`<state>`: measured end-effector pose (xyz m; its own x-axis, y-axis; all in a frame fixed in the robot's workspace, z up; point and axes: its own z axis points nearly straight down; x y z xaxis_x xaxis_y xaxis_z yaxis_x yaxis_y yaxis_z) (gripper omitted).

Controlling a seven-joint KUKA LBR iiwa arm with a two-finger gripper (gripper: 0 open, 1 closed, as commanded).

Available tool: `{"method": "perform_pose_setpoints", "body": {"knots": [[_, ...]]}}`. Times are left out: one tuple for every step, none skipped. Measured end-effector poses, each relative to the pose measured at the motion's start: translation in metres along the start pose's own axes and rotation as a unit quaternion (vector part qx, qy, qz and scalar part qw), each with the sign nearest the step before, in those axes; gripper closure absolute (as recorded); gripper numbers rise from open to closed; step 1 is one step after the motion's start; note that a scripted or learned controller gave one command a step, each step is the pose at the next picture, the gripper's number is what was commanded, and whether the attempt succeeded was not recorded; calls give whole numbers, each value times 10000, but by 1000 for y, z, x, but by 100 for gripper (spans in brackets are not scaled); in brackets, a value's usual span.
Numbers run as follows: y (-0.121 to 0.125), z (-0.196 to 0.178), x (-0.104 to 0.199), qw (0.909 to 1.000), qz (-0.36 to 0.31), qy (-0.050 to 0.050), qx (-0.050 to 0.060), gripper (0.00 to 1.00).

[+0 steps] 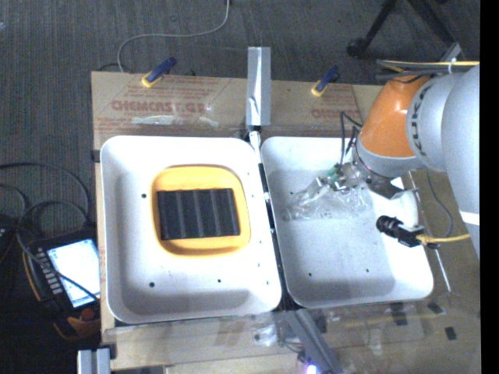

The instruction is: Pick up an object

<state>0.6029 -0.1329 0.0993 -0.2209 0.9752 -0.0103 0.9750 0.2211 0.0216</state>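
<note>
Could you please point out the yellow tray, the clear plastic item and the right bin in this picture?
Yellow tray (201,244), camera view, on its lower yellow rim.
Clear plastic item (327,201), camera view, on its crumpled middle.
Right bin (351,275), camera view, on its bare floor.

The arm (456,123) consists of smooth, rounded grey housings with a matte finish. A wide orange band (394,123) encircles the segment above the wrist; its surface is glossy and shows a light reflection. Dark lettering runs vertically along the grey housing just right of the orange band, too small to read. Thin black cables (348,135) loop along the left side of the orange band toward the wrist. A thin yellow line crosses the top of the arm at the far right. The wrist section below the band is pale grey.
</note>
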Motion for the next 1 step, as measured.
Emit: {"method": "perform_pose_setpoints", "body": {"knots": [[12,-122,-98,9981,614,16,106,0]]}}
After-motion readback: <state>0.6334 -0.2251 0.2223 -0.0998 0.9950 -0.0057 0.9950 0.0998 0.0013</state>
